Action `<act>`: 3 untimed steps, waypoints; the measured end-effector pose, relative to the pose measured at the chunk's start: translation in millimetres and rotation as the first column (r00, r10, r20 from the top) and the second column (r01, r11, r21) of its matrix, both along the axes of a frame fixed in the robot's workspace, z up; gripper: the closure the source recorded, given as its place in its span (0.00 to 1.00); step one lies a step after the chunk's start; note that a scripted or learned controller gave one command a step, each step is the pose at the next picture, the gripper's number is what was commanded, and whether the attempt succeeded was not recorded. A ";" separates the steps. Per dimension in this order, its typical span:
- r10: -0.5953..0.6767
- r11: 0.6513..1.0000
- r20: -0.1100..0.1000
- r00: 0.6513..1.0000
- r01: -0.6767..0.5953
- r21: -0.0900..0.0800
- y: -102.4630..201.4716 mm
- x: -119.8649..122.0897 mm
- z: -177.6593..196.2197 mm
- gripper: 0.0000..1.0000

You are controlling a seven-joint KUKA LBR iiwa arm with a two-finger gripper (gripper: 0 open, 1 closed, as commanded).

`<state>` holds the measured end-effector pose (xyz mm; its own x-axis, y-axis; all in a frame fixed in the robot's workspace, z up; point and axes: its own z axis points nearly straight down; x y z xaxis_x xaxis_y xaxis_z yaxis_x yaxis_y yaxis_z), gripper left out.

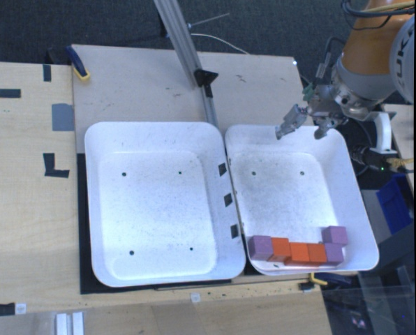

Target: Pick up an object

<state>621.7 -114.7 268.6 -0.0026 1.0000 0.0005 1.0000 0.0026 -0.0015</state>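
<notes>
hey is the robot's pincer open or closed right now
Open. The pincer, above the right bin's far rim, shows its two fingers spread apart with nothing between them.

2 white bins (154,135). Blocks in the right bin: approx 3 purple (262,246), 2 orange (300,252), 5 total. 1 arm w/ 1 gripper (303,129).

The arm (375,44) reaches in from the right, its claw (302,128) spread apart, gripping nothing.
</notes>
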 end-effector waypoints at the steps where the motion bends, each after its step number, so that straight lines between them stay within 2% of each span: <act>1: -0.005 1.000 -0.012 1.000 0.005 0.002 -1.9 -90.6 -74.1 0.00; 2: -0.006 1.000 -0.001 1.000 0.006 -0.004 -94.0 -58.5 -180.1 0.00; 3: -0.001 1.000 -0.005 1.000 0.001 0.003 -38.5 -108.6 -177.3 0.00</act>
